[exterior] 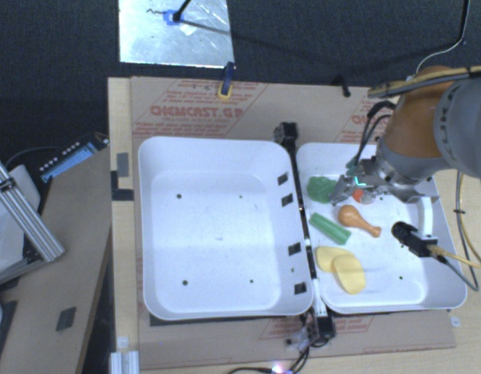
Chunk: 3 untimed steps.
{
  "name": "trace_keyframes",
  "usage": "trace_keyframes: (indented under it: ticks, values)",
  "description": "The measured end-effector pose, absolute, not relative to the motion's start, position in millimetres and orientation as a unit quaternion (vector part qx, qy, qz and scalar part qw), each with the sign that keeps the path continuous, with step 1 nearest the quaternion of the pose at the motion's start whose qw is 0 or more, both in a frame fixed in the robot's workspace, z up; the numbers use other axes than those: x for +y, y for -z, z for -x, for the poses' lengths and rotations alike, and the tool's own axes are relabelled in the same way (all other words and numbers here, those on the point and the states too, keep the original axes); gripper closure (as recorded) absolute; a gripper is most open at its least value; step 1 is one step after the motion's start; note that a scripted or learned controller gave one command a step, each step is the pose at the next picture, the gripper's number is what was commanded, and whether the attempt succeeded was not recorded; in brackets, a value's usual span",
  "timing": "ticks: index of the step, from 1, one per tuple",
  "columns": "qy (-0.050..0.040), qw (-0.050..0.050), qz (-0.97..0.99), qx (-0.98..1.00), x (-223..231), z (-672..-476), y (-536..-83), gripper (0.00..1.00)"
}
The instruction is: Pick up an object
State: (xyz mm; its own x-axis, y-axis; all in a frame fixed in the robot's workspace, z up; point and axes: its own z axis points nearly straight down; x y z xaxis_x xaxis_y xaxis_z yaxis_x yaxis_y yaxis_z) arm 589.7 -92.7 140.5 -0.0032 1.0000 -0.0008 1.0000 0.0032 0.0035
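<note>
Down at the near end of the right bin point(447, 291), two yellow pieces point(343, 268) lie touching each other, well out of the action. Just behind them a green bar point(329, 228) lies at a slant near the divider, and beside it an orange drumstick-shaped toy point(358, 219) rests on the bin floor, free of any grip.

And here is the business end: the hand point(357, 187) hangs low over the middle of that bin, just above the orange toy's fat end, with a green lump point(322, 188) just to its side. The arm point(427, 135) comes in from the right and hides the wrist from above, so it cannot be told whether the hand is apart or together. Nothing shows caught in it.

So this reads as the approach step, the hand placed among the candidates but no pick made. The object to be picked is in the right bin, with the orange toy and the green lump closest. The next move calls for lining up squarely over one of them, dropping to the bin floor, closing across its narrow side and lifting straight. Crowding is the worry, since the toys lie close together.

The left bin point(158, 287) sits alongside on the table, and farther back a foil sheet point(174, 22) lies beyond the cardboard.
</note>
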Motion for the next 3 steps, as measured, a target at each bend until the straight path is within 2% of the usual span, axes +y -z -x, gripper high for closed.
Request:
trace_keyframes:
  ticks: [1, 2, 3]
  values:
    - [-0.0014, 0.001, -0.708, 0.706, -119.3, -560.2, -83.7, 0.0]
    - [-0.0021, 0.004, -0.705, 0.709, -93.8, -593.1, -87.0, 0.0]
    - [-0.0041, 0.004, -0.706, 0.709, -94.1, -593.6, -98.8, 1.0]
